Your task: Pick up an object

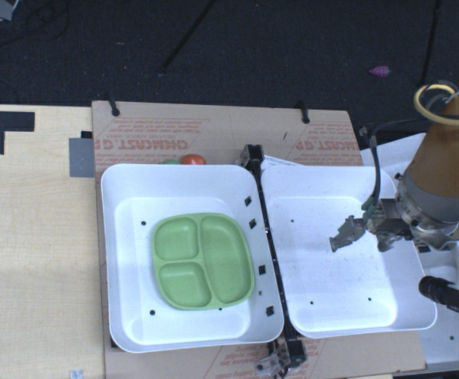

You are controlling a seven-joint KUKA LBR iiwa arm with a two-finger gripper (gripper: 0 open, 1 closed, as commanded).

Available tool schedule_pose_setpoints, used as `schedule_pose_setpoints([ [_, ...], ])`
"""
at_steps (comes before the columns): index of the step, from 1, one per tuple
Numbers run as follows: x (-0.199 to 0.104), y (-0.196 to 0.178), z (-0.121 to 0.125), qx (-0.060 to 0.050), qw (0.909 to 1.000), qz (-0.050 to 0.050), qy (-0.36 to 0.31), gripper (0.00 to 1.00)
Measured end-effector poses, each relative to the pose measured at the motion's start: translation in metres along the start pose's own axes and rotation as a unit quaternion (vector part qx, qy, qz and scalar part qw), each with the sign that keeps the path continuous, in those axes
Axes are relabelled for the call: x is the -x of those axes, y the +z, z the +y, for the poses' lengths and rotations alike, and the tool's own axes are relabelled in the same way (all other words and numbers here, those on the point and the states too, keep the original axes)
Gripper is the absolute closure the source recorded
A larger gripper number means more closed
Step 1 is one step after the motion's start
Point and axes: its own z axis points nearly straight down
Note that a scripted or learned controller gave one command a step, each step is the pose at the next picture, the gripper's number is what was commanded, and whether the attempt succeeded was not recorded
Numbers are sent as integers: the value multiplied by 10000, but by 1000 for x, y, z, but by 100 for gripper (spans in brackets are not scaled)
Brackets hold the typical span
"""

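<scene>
**Pick not yet made: plate and claw in separate bins**

Nearest the camera, the front rims of two white bins sit side by side on the bench. Left bin [126, 212] holds a green plate [202, 260], three-sectioned, lying flat near its middle. Right bin [324, 306] has the claw [348, 235] hanging over its floor, reaching in from the right. I cannot tell how its tips are set; they read as a small dark shape and nothing shows between them. By my judgement the task is at its start: nothing is lifted, and the approach, descent and grasp all remain. Plate and claw are well apart, with the divider [265, 243] between them. A red object [193, 160] peeks behind the left bin.
</scene>
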Motion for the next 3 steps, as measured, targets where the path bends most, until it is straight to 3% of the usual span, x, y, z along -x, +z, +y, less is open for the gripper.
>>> schedule_pose_setpoints([
  [1, 0, -5, 2, 57, 10000, -9, -10, 0],
  [3, 1, 104, 1, 23, 10000, 1, -4, 0],
])
